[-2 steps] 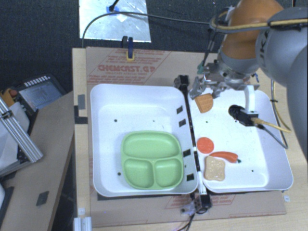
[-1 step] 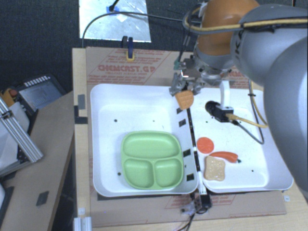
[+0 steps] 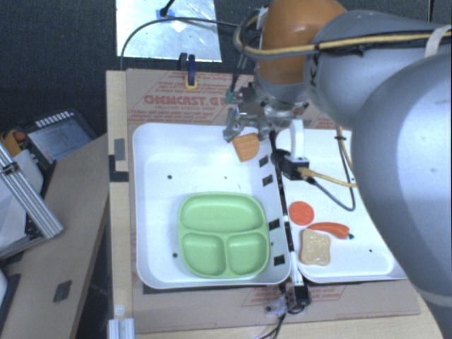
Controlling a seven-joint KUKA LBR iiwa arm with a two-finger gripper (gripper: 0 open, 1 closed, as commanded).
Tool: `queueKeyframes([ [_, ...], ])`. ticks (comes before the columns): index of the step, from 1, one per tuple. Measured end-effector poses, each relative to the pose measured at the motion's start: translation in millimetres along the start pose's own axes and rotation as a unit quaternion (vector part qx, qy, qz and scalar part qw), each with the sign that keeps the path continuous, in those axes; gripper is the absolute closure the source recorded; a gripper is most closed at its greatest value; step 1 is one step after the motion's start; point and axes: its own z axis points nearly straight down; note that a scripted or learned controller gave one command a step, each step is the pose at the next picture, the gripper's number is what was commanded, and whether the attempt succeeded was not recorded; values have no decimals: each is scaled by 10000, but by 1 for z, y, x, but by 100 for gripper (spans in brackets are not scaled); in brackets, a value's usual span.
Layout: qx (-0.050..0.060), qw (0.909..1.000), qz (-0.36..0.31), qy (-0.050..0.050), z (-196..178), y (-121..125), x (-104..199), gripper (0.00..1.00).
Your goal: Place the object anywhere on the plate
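Observation:
A light green plate (image 3: 223, 233) with three compartments lies in the near half of the left bin (image 3: 157, 189). My gripper (image 3: 246, 138) hangs over the far right part of that bin, beyond the plate. A tan-orange wedge-shaped object (image 3: 246, 147) sits between its fingers, held above the bin floor. The fingers are shut on it. The grey arm with its orange band comes in from the upper right and covers much of the right bin.
The right bin (image 3: 353, 260) holds a red-orange disc (image 3: 301, 212), an orange carrot-like piece (image 3: 329, 229) and a pale bread slice (image 3: 315, 248). A black cable and a yellow connector (image 3: 305, 169) hang near the divider between the bins.

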Motion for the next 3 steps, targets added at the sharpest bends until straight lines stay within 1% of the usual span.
queueKeyframes([
  [1,-10,10000,2,1,8,17,46,100],
  [2,-7,10000,11,0,-7,9,64,100],
  [3,-4,10000,14,-6,-6,9,63,0],
])
